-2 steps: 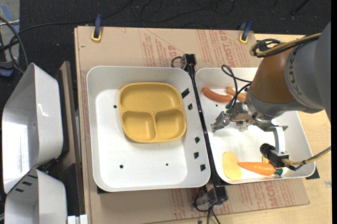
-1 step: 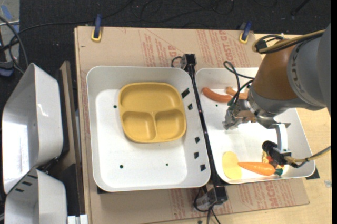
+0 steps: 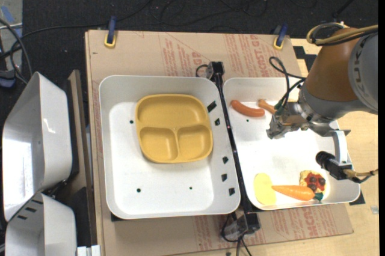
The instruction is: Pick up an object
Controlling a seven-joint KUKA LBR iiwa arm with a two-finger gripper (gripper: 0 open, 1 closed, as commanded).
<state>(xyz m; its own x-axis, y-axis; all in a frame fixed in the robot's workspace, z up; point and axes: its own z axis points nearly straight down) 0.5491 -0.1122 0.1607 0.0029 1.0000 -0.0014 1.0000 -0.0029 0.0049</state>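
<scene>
My gripper (image 3: 278,128) hangs low over the upper middle of the right bin (image 3: 289,155), with the orange-banded arm reaching in from the right. Just left of it an orange-red sausage (image 3: 246,108) lies on the bin floor. A smaller orange piece (image 3: 267,106) lies between the sausage and the gripper, its right end hidden under the wrist. At the bin's front edge lie a pale yellow piece (image 3: 262,187), an orange carrot (image 3: 293,192) and a small red-and-yellow toy food (image 3: 313,180). I see nothing between the gripper's tips.
The left bin (image 3: 120,188) holds a yellow divided plate (image 3: 174,127). A ridge (image 3: 227,140) separates the two bins. White containers (image 3: 36,128) stand off the bench at the far left. Cables run over the dark floor behind.
</scene>
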